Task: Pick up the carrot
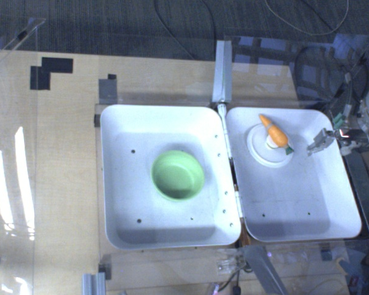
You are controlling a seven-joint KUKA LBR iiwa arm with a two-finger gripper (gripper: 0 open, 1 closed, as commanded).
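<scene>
Gripper [318,142] hangs at the right bin's [295,217] 3 o'clock edge, holding nothing; I cannot tell its state. Carrot [274,132] lies untouched on a white disc [265,153] toward 12 o'clock. Approach, grasp and lift all remain.

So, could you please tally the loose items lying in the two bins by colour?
Green: 1, the bowl in the left bin
White: 1, the small plate in the right bin
Orange: 1, the carrot lying on that plate
Total: 3
</scene>
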